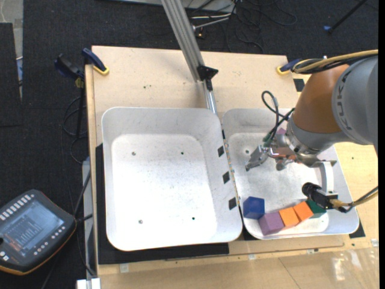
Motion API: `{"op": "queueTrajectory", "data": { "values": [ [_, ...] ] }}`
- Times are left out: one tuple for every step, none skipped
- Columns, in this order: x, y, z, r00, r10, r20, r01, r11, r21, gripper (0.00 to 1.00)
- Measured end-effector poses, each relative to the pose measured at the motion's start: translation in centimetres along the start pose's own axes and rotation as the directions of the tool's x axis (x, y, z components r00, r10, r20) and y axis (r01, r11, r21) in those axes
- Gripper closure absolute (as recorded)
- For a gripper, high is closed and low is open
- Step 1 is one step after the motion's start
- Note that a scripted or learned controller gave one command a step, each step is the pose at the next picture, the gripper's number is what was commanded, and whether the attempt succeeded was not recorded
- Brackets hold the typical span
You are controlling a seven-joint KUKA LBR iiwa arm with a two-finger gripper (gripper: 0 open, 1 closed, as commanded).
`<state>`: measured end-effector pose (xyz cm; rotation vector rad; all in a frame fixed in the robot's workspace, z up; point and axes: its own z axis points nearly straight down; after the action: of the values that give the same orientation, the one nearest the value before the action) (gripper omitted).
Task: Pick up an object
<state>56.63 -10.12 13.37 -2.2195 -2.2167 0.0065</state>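
In the right bin point(239, 127), along its near edge, lies a row of small blocks: a blue cube point(253, 207), a purple block point(271, 223), an orange block point(291, 215) and a green block point(318, 207). My gripper point(267, 161) hovers over the middle of that bin, above and slightly behind the blue cube. Its fingers point(255, 160) stand apart with nothing between them. The grey and orange arm point(328, 104) covers the bin's far right part.
The left bin point(109, 161) sits beside the right one, sharing a ridge point(224, 161). A slanted metal pole point(186, 38) ends at the bench's back. Clamps point(96, 62) grip the far corners. A teach pendant point(30, 229) lies on the floor at left.
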Motion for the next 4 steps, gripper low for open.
{"op": "queueTrajectory", "data": {
  "values": [
    [0.0,0.0,4.1,1.000,0.000,0.001,0.000,1.000,-0.003,0.00],
    [0.0,0.1,2.8,1.000,0.000,0.001,0.000,1.000,-0.008,1.00],
    [-0.5,0.5,-1.6,1.000,-0.002,0.001,0.002,1.000,-0.010,1.00],
    [-1.0,0.1,-7.7,1.000,-0.003,0.002,0.003,1.000,-0.013,1.00]
  ]
}}
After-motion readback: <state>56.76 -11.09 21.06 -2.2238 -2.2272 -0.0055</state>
